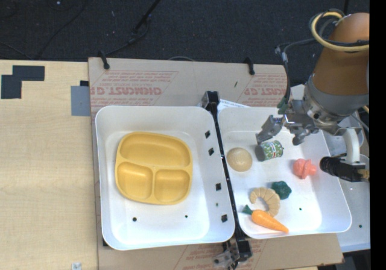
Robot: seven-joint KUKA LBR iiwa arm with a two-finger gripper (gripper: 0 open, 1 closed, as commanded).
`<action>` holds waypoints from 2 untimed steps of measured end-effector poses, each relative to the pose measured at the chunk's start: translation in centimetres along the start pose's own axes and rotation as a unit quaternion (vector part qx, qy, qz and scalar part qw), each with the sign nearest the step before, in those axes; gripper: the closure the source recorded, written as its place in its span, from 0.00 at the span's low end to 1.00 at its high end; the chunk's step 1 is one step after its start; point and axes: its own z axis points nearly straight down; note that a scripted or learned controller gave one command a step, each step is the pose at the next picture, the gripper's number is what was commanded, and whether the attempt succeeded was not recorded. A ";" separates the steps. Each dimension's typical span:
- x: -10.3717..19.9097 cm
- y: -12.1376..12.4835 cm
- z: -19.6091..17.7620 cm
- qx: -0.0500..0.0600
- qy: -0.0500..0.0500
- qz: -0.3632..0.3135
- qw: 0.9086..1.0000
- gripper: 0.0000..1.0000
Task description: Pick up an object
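Observation:
In the right bin (338,211) lie a small green and silver can (272,150), a beige round ball (239,159), a pink lump (305,168), a tan croissant-shaped piece (267,198), a dark green piece (281,189) and an orange carrot (269,221). My gripper (283,135) hangs over the bin's upper middle, open, its fingers spread apart. The left finger (266,131) stands just above the can, close to it or touching it. Nothing sits between the fingers.
A yellow divided plate (154,167) lies in the left bin (111,214). A black divider (221,166) runs between the bins. The arm's orange band (344,52) rises at the right. Brown cardboard (181,85) backs the bins.

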 end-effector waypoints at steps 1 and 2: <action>0.0 0.2 -0.6 -0.006 0.000 -0.001 1.000 0.00; 0.0 1.2 5.0 -0.004 0.000 -0.001 1.000 0.00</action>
